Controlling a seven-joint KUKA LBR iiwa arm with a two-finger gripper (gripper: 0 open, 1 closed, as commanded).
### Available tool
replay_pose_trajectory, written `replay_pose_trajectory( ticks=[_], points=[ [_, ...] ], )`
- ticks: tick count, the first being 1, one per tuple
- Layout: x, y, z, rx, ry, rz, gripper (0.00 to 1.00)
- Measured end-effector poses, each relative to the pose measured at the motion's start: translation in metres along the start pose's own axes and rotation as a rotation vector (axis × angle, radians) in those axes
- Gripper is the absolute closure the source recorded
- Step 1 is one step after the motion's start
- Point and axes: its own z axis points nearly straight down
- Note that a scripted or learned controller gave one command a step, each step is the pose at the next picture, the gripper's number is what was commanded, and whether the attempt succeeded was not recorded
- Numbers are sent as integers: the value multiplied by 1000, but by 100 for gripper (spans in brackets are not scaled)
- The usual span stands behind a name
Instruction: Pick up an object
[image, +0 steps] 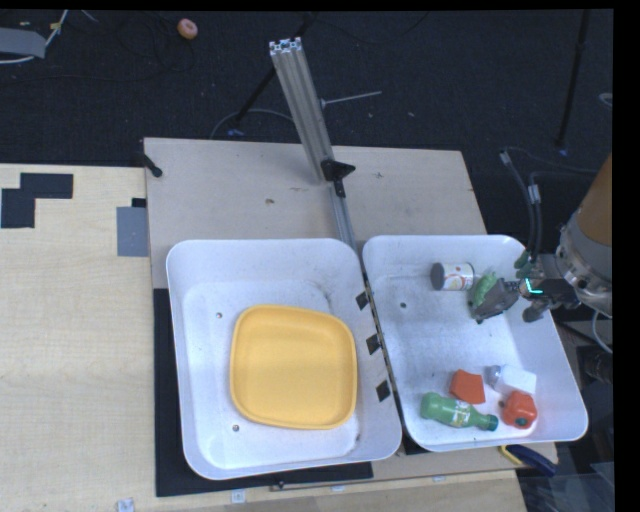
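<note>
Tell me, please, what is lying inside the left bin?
Inside the left bin lies one yellow plate, flat and near the middle. Whatever lies beneath the plate is covered.

Both shallow bins, the left bin (190, 300) and the right bin (430, 340), look like white plastic with a matt, lightly scuffed and speckled finish. The yellow plate (293, 366) is smooth plastic with a soft, even sheen. The worktop (250, 190) under the bins is a pale, matt board, like unpainted wood or fibreboard, with small marks. The slanted bar (305, 100) is ribbed metal, dull silver. In the right bin, the green bottle (457, 411) looks glossy plastic, the orange block (467, 386) matt, and the small can (453, 275) has a pale label and dark end. The gripper (530, 290) is dark and matt.
</note>
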Motion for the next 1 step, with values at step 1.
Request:
replay_pose_trajectory(
  ticks=[1],
  points=[
    [0,0,0,0,0,0,0]
  ],
)
